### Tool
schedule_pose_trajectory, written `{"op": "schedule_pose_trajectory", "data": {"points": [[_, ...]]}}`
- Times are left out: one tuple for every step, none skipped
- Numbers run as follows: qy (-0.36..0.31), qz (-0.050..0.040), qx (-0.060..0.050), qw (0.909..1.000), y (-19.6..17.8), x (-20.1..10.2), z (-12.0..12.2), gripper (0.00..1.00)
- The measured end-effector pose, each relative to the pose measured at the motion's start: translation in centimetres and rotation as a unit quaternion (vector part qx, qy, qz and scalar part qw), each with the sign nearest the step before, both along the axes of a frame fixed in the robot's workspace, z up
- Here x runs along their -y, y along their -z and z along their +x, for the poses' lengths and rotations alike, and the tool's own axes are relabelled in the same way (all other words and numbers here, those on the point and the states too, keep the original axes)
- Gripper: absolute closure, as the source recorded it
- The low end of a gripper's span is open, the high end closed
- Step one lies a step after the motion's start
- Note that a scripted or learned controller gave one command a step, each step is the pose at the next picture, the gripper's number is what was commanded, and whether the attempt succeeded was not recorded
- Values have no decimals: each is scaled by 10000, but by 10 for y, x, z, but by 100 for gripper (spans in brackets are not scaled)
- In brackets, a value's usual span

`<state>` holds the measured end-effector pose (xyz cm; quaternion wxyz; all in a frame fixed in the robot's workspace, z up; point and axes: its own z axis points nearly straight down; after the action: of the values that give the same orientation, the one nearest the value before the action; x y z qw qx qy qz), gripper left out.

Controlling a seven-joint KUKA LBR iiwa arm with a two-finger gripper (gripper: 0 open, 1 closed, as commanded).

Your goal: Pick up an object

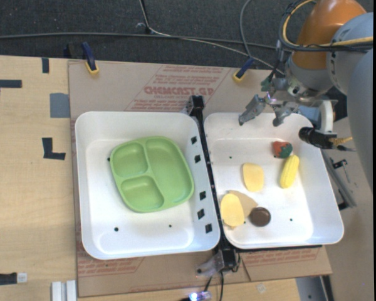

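The gripper hangs over the far edge of the right bin, near its far left corner; its two dark fingers stand apart, and nothing is between them; the grey arm with its orange band comes in from the right side of the view, above the far right corner of the same bin.

Below the gripper, inside the right bin, there are several small objects, and none of them touches the fingers; a red piece with a green part lies toward the right wall, well apart from the gripper; a yellow corn cob lies just beside it, on the nearer side, standing almost along the bin's length; a pale yellow piece lies near the middle of the bin, to the left of the corn; closer to the near edge, a second yellow piece lies by the left wall, and a small round brown object lies just beside it on the right.

The left bin holds a green tray with three compartments, lying flat near its middle; both bins sit side by side on a brown cardboard sheet on the wooden bench; black cables run over the dark floor beyond the bench.
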<state>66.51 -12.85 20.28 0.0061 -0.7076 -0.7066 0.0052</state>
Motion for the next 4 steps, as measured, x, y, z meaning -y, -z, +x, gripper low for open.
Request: {"op": "schedule_pose_trajectory", "data": {"points": [[-15, -9, 71, 10000, -9, 0, 3, 0], [-19, -8, 54, 10000, 49, -10, -1, 0], [-20, -6, 42, 10000, 112, -17, -6, 0], [-20, -14, 73, 10000, 118, -17, -6, 0]]}}
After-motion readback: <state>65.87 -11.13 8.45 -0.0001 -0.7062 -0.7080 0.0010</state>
